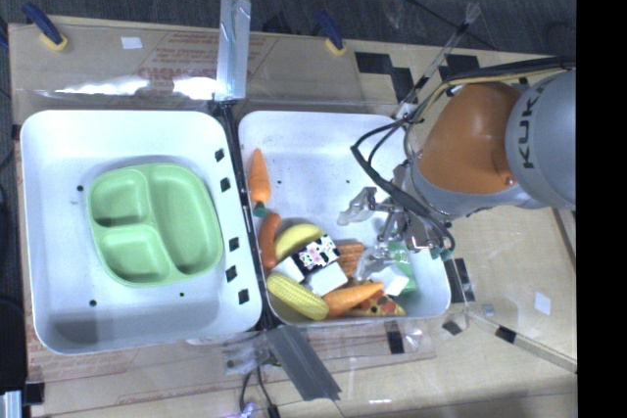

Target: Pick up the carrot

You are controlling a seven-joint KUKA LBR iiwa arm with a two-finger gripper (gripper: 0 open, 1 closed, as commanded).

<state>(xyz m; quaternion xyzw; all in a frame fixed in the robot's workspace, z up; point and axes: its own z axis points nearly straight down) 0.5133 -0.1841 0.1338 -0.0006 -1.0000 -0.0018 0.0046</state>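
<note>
Carrot (258, 175) lies by the right bin's (323, 127) left wall; gripper (387, 228), jaws' state unclear, should descend squarely astride it.

Illumination is even, diffuse and overhead. Strong specular glare appears on the clear plastic sheet (137, 85) along the upper left and on the upright metal bracket (234, 44). Shadows are soft and short inside the two shallow white bins (39, 210). Focus is moderately soft throughout; fine detail is grainy.

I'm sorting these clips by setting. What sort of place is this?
Probably a robot lab bench: two white bins on cardboard, toy food such as a carrot, and a green divided plate.
</note>
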